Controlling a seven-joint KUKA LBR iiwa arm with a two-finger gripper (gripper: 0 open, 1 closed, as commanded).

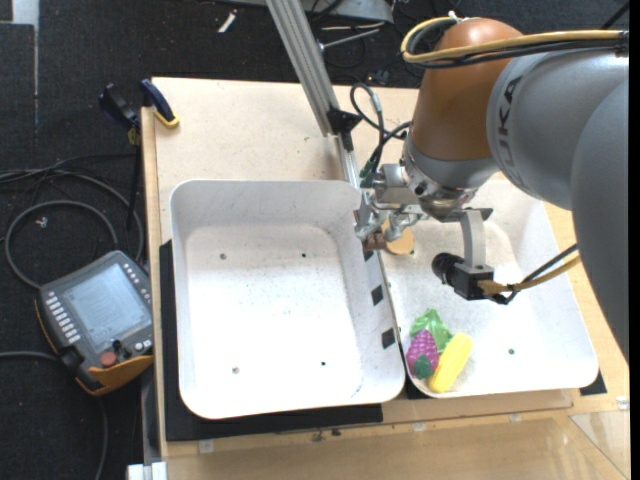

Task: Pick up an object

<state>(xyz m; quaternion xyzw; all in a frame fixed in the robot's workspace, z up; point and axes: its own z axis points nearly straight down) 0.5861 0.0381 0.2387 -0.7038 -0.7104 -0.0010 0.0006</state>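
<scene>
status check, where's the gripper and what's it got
Gripper low over right bin, near the divider, fingers hidden by the wrist. Small tan object right beside it, grasp unconfirmed. Purple, green and yellow toys lie untouched at the bin's front. Left bin alongside.

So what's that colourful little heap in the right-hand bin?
It looks like a cluster of toy fruit: a purple grape-like bunch, a green leafy piece above it and a yellow corn-like piece leaning against its right side, all plastic-looking. They lie touching one another on the floor of the right bin, near its front left corner, apart from the tool.
</scene>
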